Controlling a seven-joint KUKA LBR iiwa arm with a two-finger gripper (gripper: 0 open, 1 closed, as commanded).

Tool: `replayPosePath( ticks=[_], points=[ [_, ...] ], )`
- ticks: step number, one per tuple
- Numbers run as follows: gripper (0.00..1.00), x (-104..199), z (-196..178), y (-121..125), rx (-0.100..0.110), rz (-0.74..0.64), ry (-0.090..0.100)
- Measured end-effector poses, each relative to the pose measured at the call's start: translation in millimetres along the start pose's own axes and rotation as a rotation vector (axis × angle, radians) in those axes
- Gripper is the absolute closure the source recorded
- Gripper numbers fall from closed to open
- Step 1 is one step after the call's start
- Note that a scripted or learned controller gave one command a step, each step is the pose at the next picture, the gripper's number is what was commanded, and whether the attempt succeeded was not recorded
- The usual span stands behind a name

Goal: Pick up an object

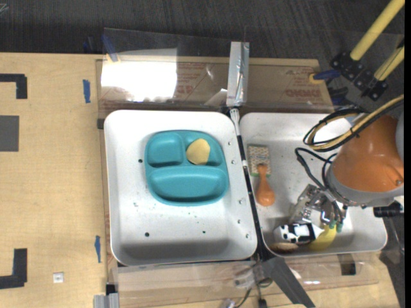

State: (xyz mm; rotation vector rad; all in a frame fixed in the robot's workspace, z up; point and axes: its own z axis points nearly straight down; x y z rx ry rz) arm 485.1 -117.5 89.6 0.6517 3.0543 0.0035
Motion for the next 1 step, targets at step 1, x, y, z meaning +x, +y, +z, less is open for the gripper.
replayPosePath(
  ticks=[1],
  points=[
    [1.00, 19.8, -96.5, 39.7, 0.001, -0.234, 0.010]
  ],
)
